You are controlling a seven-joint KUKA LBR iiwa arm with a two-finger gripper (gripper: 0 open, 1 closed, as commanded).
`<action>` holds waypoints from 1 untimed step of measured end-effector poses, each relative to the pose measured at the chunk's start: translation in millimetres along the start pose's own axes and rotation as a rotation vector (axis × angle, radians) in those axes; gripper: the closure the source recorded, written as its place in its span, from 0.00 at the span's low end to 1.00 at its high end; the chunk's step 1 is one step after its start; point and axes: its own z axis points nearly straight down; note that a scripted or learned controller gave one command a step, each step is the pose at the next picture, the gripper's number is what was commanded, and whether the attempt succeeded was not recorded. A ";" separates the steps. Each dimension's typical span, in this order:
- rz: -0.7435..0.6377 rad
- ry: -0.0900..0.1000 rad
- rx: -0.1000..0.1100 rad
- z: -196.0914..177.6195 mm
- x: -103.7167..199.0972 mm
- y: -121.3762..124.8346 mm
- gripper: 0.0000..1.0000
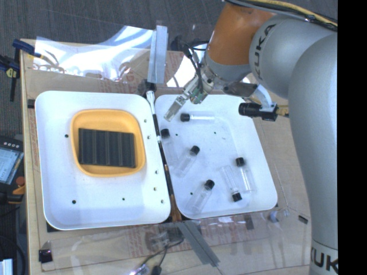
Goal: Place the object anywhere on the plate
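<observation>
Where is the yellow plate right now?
The yellow plate sits in the left white bin, near its middle, with a dark ribbed insert on it. The clear vials are in the other bin.

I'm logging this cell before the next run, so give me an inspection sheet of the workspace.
Surface: bench with left bin and right bin side by side.
Job's things: yellow plate in left bin, dark ridged insert at its centre; clear vials with black caps scattered in right bin.
Clutter: foil sheet behind left bin.
Grippers: gripper over right bin's back left corner, nothing seen between its fingers.
Cables: yellow cable along the arm.
Surroundings: dark floor; handheld device at left edge.
</observation>
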 end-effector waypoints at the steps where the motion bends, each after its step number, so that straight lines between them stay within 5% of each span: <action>1: -0.337 0.002 0.001 10.6 12.8 3.4 0.00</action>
